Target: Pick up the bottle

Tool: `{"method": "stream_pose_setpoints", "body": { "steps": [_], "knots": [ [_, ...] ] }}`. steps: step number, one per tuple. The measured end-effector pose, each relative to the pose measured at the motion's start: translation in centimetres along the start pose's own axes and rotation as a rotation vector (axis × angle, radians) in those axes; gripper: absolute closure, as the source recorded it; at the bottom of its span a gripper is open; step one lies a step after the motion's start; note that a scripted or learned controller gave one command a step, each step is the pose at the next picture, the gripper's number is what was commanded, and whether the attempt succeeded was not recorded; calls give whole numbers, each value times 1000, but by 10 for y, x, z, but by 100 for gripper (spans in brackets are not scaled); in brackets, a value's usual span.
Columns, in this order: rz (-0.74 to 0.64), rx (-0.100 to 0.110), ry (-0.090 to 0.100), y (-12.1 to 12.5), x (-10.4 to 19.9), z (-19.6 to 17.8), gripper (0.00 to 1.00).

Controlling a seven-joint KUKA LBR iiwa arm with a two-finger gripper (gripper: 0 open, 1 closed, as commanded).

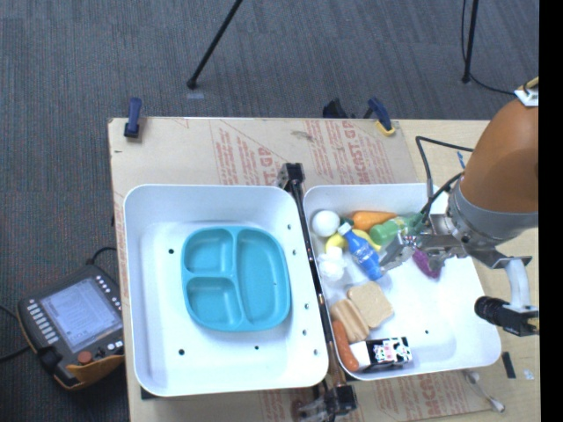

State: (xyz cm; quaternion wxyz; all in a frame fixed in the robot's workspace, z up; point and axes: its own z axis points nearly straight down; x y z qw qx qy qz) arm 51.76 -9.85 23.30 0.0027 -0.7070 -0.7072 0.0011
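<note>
The bottle (362, 254) is small and blue with a white cap. It lies tilted in the right bin (457, 323), near that bin's upper left, among other toy foods. My gripper (406, 245) hangs low over the right bin just to the right of the bottle, beside a green vegetable (387, 231). The grey wrist and the orange band (501, 161) rise behind it at the view's right. Nothing shows held in the gripper.
Around the bottle lie a white ball (325, 222), a carrot (374, 219), a yellow piece (334, 243), a purple eggplant (428, 264), bread slices (369, 304), a sausage (346, 348) and a black-and-white carton (387, 352). The left bin (145, 236) holds a teal divided plate (236, 277).
</note>
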Motion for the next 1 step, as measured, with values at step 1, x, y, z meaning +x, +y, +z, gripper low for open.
{"method": "stream_pose_setpoints", "body": {
  "steps": [1],
  "knots": [
    [1,3,2,0,0,-9,100]
  ]
}}
